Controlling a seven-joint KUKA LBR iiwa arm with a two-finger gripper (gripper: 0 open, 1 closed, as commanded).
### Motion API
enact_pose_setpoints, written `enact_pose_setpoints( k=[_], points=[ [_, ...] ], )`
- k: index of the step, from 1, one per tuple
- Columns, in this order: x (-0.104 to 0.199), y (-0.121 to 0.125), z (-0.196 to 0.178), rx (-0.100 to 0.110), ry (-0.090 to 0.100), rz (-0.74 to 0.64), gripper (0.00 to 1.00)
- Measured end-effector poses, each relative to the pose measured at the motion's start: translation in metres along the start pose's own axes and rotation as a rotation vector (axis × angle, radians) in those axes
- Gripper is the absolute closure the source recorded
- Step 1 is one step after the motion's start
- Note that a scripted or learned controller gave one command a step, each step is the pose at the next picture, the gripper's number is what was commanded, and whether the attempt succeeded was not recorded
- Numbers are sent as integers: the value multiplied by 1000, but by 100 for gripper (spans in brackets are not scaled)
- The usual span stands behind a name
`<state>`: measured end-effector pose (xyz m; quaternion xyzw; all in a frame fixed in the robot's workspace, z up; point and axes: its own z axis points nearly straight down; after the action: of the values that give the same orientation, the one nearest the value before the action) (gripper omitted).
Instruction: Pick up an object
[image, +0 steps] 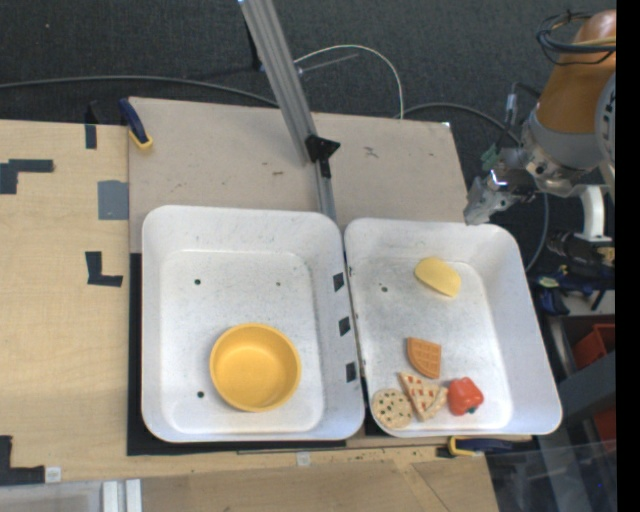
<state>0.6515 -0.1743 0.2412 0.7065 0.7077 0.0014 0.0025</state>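
Toys in the right bin (520, 300) look light and stiff; the yellow lemon-shaped piece (438, 277), alone near its far side, suits a pinch across its narrow width, hand (482, 203) state unclear.

Even, fairly bright light falls from overhead, with no hard glare. The two white bins, left (160, 300) and right (520, 330), read as the brightest surfaces yet keep their speckle, so they are not blown out. Shadows are soft and short: a faint one sits inside the yellow bowl (255, 367). The dark floor (150, 50) at the top falls nearly to black. Overall sharpness is modest, with slight softness and compression blur on small details; straight edges show little distortion.
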Motion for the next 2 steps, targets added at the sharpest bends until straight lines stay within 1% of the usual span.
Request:
enact_pose_setpoints(
  k=[1, 2],
  points=[
    [0, 1, -54, 0, 0, 0, 100],
    [51, -15, -53, 7, 3, -4, 100]
  ],
)
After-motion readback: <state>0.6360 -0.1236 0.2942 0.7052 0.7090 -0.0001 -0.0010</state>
